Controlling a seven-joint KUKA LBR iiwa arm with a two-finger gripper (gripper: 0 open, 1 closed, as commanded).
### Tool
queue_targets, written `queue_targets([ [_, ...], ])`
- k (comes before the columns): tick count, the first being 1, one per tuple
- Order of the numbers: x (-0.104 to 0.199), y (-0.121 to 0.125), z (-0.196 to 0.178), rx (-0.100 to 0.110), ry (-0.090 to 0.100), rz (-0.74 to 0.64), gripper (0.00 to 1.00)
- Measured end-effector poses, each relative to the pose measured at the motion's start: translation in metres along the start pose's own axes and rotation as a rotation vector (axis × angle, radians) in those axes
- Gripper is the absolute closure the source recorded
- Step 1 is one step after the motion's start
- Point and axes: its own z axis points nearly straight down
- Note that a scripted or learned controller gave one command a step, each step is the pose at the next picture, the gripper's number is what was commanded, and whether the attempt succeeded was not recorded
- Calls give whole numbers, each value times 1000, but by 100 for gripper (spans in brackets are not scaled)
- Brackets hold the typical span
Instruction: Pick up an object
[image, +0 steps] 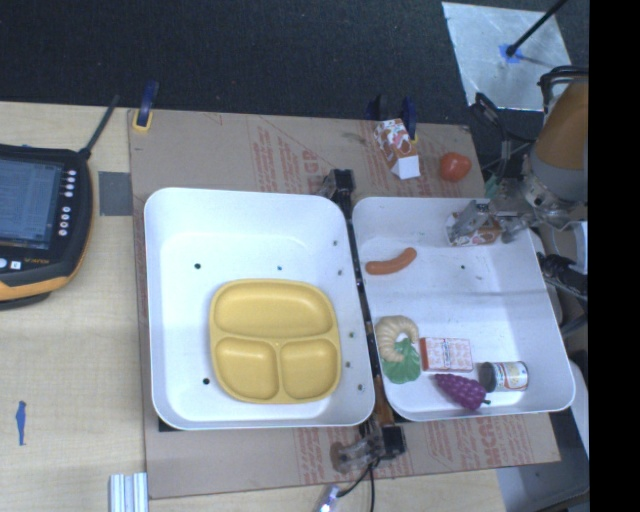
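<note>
Gripper (478, 226) low over right bin's (520, 300) far edge, arm (560, 140) reaching in from right; finger state unreadable. Sausage (390, 262) lies loose nearby in that bin.

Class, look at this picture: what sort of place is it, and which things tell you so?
Probably a robotics lab bench: a robot arm reaches over two white bins, toy food such as a sausage lies inside, and a control pendant sits nearby.

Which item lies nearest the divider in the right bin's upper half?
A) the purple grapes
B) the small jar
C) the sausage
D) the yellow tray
C: the sausage lies in the right bin, upper half, close to the divider between the bins.
</note>
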Motion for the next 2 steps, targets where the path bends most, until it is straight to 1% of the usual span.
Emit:
queue_targets([
  [1,14,-98,43,3,-2,0,0],
  [2,-1,-51,42,-1,-3,1,0],
])
